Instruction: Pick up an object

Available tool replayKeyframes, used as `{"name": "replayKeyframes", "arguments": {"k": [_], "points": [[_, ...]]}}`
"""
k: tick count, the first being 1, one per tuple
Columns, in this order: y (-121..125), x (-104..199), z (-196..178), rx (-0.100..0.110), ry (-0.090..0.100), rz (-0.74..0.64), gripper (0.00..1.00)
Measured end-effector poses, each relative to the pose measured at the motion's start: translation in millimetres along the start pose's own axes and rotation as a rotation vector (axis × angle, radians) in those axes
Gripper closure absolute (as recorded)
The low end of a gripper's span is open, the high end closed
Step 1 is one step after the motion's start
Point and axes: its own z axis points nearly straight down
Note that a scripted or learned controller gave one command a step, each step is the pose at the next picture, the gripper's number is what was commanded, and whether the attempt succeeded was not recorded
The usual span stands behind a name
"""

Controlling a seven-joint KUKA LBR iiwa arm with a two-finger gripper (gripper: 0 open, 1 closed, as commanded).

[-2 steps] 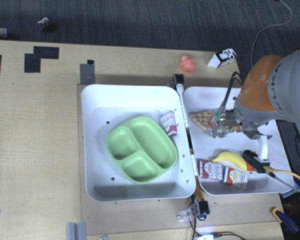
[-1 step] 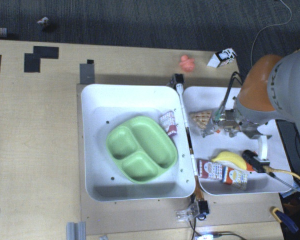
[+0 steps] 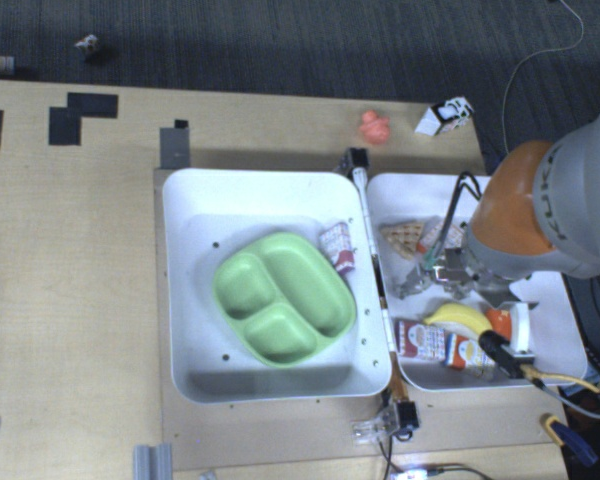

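Low over the right bin (image 3: 570, 313) hangs the pincer (image 3: 430, 271), beside the banana (image 3: 458, 316) and carton (image 3: 435, 343) (likely targets); its grip state I cannot tell.

two white bins (image 3: 180, 268), one green tray (image 3: 280, 296), one banana (image 3: 460, 317), one carton (image 3: 442, 345)

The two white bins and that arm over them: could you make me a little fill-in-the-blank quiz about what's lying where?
1. The green divided plate lies in the ____ bin.
2. The banana is coloured ____.
3. The carton lies in the same bin as the ____.
4. The band above the arm's wrist is coloured ____.

Missing words: left; yellow; banana; orange
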Motion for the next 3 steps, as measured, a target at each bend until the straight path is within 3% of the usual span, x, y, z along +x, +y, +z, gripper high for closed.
{"name": "replayKeyframes", "arguments": {"k": [1, 2, 3], "points": [[2, 1, -11, -0.005, 0.000, -0.002, 1.00], [2, 1, -11, -0.005, 0.000, -0.002, 0.00], [-48, 0, -1, -0.004, 0.000, 0.000, 0.00]]}}
